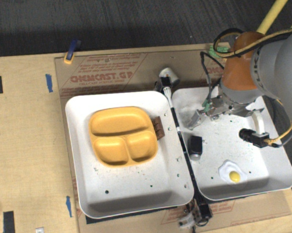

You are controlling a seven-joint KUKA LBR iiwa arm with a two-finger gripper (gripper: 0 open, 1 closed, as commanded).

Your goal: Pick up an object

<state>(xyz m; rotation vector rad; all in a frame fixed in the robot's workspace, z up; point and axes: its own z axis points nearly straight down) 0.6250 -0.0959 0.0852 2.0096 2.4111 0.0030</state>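
"Starting from the gripper, where was it, and did it hold anything?"

"The gripper (199, 115) hung low over the upper left part of the right bin (251, 160), close to the wall shared with the left bin (122, 189). The grey arm (279, 71) reached in from the right edge. Nothing could be seen in its grasp. Whether it was open or closed, I could not tell, because the arm's own bulk and the slanted view blurred that detail."

"What lay around it?"

"Nearest was a small black block (195, 145), just below the gripper and apart from it, lying close against the shared wall. Further down the same bin, near the front rim, sat a fried-egg toy (231, 173), well apart from the gripper. In the left bin, a yellow divided plate (123, 136) took up the middle, with a brown piece (157, 127) touching its right edge."

"So which object was likeliest, and what could go wrong?"

"The black block seemed the likeliest pick, being closest. Its place beside the wall was the risk. One side of the gripper might strike the rim on the way down, or the block might be nudged aside instead of caught. The egg looked flat, so a grasp there might close on nothing. The pick had not yet been made."
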